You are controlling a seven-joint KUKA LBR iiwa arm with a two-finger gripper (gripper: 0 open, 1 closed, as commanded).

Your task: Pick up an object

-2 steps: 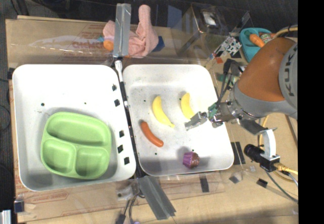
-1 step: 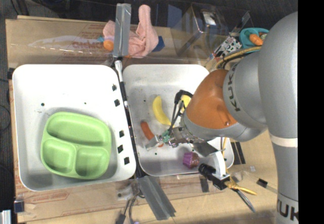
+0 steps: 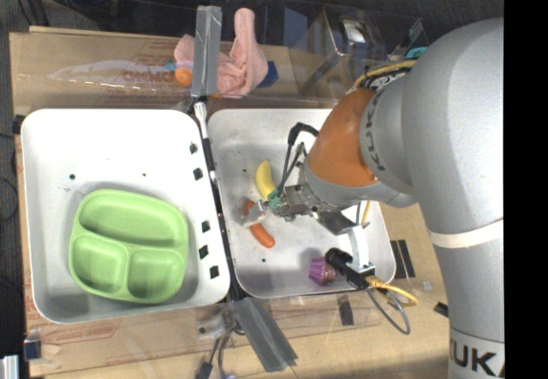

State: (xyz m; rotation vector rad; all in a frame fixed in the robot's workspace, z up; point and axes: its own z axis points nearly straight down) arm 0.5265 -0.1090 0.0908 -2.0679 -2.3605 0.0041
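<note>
My gripper (image 3: 279, 203) reaches low into the right bin (image 3: 235, 266), under the arm's orange band. A yellow banana (image 3: 265, 178) lies just above and to the left of it. A small reddish-brown piece (image 3: 248, 207) sits to the gripper's left, and an orange carrot-like piece (image 3: 262, 236) lies below that. A small green bit (image 3: 276, 197) shows right at the gripper's tip; whether it is held I cannot tell. A purple object (image 3: 320, 270) rests near the bin's front edge.
The left bin (image 3: 51, 138) holds a green divided plate (image 3: 130, 245). A pink cloth (image 3: 237, 59) and an orange item (image 3: 182, 75) lie behind the bins. The arm's grey body covers the right bin's right side.
</note>
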